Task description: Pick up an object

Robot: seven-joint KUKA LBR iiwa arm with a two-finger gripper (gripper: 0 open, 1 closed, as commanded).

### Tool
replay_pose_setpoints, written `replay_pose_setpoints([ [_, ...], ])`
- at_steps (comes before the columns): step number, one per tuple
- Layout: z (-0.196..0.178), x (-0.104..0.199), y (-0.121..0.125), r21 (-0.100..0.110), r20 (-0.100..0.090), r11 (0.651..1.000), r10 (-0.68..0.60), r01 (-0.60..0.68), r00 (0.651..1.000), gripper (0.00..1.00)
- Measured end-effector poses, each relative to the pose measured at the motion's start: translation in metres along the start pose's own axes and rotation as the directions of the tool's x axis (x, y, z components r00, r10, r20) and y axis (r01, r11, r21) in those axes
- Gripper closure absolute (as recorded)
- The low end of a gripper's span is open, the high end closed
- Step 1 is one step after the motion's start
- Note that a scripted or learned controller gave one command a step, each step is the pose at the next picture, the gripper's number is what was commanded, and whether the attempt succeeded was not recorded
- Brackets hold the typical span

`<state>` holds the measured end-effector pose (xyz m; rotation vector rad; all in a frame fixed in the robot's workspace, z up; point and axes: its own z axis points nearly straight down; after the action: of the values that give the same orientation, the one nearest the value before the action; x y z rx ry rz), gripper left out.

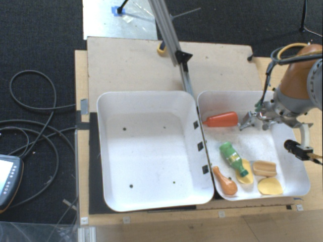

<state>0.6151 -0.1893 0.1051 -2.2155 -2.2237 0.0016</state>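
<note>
Currently the two-finger metal gripper (pixel 248 120) hangs over the right white bin (pixel 298 178), fingers spread and holding nothing, just beside the orange-red plastic carrot-shaped toy (pixel 221 119) lying near the bin's far wall. Risk: a fingertip may strike the toy's rounded end and push it aside instead of enclosing it.

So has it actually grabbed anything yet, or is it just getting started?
Nothing looks picked up yet. The hand sits low in the right bin, just beside the orange-red object, with nothing visibly held. The green bottle, drumstick-shaped toy and tan pieces lie untouched. The grasp and lift remain.
</note>
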Motion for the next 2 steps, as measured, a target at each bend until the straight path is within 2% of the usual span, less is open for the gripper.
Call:
replay_pose_setpoints([
  [1, 0.014, 0.000, 0.001, -0.003, 0.002, 1.000, 0.000, 0.000, 1.000, 0.00],
  [2, 0.003, 0.000, 0.002, -0.007, 0.003, 1.000, -0.001, 0.001, 1.000, 1.00],
])
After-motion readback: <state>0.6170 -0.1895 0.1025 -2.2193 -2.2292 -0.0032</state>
